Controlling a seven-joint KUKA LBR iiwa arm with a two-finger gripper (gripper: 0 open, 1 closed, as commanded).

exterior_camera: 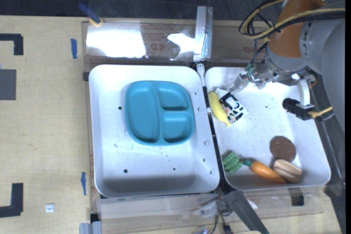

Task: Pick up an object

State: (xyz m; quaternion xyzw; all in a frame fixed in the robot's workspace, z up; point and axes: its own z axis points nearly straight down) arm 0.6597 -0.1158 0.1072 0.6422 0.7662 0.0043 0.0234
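Gripper (241,84) in right bin (318,140), near banana (217,108) & toy (235,109). Can't tell if open or shut.

No text, label or number is clear enough to read.
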